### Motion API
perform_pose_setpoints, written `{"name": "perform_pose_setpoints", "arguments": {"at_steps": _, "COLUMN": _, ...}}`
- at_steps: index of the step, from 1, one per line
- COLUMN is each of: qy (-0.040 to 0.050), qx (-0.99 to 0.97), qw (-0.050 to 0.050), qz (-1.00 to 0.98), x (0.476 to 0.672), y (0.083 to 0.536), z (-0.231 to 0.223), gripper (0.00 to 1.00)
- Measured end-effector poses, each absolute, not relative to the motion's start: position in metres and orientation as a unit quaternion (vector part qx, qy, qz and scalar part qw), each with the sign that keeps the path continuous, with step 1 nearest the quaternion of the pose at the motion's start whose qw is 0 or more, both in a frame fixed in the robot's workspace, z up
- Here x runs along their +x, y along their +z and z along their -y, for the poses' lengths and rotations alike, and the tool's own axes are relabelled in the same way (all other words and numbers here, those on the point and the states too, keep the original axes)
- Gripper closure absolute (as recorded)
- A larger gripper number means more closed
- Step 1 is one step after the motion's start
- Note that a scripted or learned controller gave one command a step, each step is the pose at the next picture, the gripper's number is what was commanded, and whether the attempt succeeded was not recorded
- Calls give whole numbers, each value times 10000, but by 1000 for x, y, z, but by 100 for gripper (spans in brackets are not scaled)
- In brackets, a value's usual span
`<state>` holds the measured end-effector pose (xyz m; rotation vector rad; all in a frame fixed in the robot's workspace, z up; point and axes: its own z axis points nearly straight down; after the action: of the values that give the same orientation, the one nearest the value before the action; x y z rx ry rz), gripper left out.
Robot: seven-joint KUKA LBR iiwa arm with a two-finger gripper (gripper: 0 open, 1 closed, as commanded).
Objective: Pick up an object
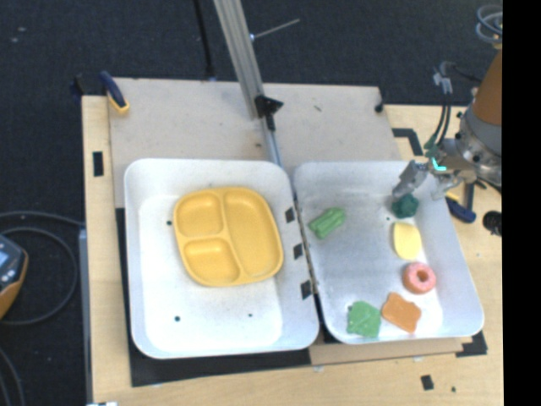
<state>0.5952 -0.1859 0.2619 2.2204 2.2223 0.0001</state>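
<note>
Bench [101, 227] edge runs along the bottom, pale wood, and on it sit two shallow white bins side by side. Starting nearest in the right bin [355, 252]: a bright green flat leaf-shaped piece [364, 319] lies at the front rim, and just beside it, to its right, an orange wedge-shaped piece [401, 312]. A step further back, a pink ring like a small doughnut [419, 277] rests near the right wall. Behind that, a pale yellow oval piece [407, 241] lies on the bin floor. Across the bin, near the divider between the bins, a light green stubby cylinder [326, 222] lies tilted, well apart from the others.

Over in the left bin [144, 311], a yellow plastic tray with three compartments [228, 235] takes the middle, sitting slightly turned.

Further back in the right bin, the end effector [407, 194] is low over the floor, reaching in from the right on the grey arm [486, 134], and a dark green small rounded object [407, 205] is at its tip, just behind the yellow oval. Whether the fingers are apart, together or clamped on that dark green object, I cannot tell from here.

At the far side, a silver metal post [239, 49] rises behind the bins, and a blue and yellow clamp [114, 91] grips the bench's back left corner.
</note>
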Motion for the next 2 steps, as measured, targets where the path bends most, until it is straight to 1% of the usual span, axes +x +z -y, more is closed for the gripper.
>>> {"name": "perform_pose_setpoints", "arguments": {"at_steps": 1, "qy": 6, "qx": 7067, "qw": 9, "qz": -7075, "x": 596, "y": 263, "z": 186, "gripper": 0}}
{"name": "perform_pose_setpoints", "arguments": {"at_steps": 2, "qy": -13, "qx": 7071, "qw": -3, "qz": -7071, "x": 602, "y": 217, "z": 191, "gripper": 0}}
